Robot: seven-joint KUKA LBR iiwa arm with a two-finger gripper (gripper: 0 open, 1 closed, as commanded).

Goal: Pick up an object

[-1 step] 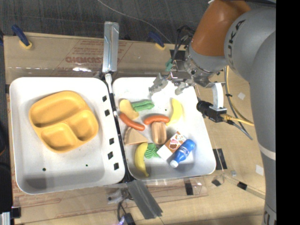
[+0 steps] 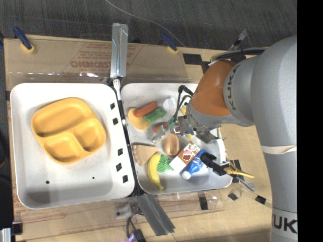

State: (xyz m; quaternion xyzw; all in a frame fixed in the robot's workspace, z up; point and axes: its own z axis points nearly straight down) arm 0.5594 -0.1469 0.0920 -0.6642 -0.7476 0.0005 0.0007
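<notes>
Arm wrist (image 2: 217, 92) overhead | pincer (image 2: 174, 130) low in right bin (image 2: 222, 181), opening cannot be told | risk: crowded banana (image 2: 154, 170), bottle (image 2: 194, 168) foul grasp

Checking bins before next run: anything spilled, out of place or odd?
Nothing spilled or damaged. The yellow divided tray lies askew in the left bin. The right bin holds a jumbled pile, with the banana by its front wall.
</notes>
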